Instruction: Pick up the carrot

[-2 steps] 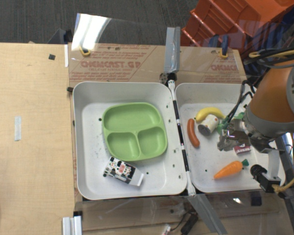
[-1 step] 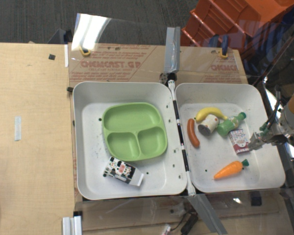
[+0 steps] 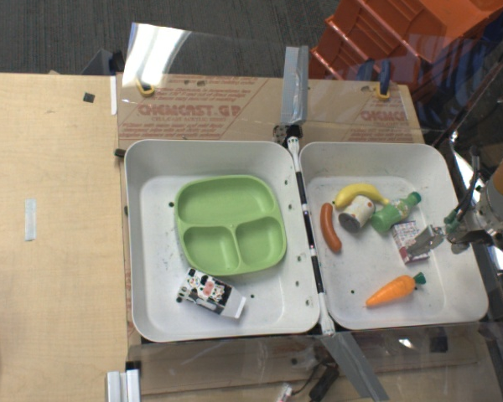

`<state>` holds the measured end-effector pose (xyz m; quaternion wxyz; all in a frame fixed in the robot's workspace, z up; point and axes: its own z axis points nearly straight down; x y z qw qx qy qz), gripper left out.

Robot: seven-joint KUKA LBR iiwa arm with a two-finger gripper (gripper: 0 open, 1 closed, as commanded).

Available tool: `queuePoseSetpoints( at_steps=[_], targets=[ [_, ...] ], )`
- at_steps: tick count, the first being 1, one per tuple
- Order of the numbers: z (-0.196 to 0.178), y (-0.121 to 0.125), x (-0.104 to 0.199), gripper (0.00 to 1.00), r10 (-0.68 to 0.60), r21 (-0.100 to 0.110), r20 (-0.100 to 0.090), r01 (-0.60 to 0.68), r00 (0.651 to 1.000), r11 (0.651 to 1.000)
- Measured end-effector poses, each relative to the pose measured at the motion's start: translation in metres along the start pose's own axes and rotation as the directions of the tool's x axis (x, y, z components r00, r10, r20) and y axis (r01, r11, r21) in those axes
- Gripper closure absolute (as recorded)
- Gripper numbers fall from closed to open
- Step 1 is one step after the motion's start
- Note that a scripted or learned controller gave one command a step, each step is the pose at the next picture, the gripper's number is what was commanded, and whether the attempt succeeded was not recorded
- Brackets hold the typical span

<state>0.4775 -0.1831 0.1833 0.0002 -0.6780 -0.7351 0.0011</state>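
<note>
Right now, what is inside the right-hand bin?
The right bin holds a carrot, a banana, a red sausage, a green bottle, a small can and a flat packet. The floor beneath them is covered.

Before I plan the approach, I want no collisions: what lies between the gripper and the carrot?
In the camera view, bare white bin floor separates the gripper from the carrot. The silver packet lies just left of that stretch.
</note>
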Motion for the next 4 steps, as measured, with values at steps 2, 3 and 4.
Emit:
queuePoseSetpoints(
  at_steps=[2, 3, 4],
  targets=[
    [0.084, 0.002, -0.007, 1.00, -0.074, 0.000, -0.002, 0.074, 0.997, 0.997],
    [0.093, 0.061, 0.030, 1.00, -0.104, 0.000, -0.001, 0.104, 0.995, 0.995],
    [0.093, 0.061, 0.030, 0.00, -0.104, 0.000, -0.001, 0.104, 0.995, 0.995]
  ],
)
